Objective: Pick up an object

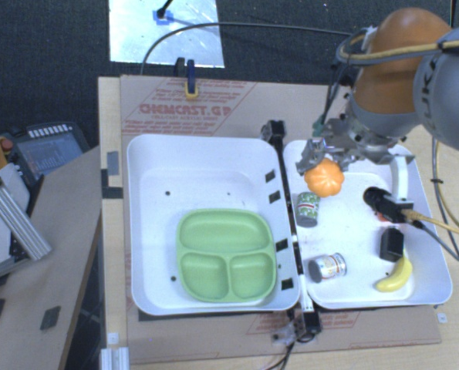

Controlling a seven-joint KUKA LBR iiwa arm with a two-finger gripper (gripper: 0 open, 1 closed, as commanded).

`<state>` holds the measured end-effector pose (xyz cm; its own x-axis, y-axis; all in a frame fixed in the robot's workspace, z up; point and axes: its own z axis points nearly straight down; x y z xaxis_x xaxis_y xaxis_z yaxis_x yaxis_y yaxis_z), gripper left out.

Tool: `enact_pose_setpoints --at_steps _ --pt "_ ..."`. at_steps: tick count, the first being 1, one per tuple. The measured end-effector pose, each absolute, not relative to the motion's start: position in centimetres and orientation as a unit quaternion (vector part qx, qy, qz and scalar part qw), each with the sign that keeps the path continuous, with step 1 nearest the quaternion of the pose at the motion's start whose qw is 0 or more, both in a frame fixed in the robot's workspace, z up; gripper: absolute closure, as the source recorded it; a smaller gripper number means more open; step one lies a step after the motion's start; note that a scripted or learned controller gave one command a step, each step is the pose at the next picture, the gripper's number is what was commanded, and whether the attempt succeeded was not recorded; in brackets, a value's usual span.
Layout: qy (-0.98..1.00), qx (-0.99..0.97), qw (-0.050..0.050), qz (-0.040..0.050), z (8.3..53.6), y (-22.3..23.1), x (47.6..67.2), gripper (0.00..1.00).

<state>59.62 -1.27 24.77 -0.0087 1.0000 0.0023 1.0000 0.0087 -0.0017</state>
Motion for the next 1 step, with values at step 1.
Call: enact_pose_setpoints --at_steps 1 --pt "-0.710 -0.704 0.001 -0.0007 24.92 3.72 57.94 1.00"
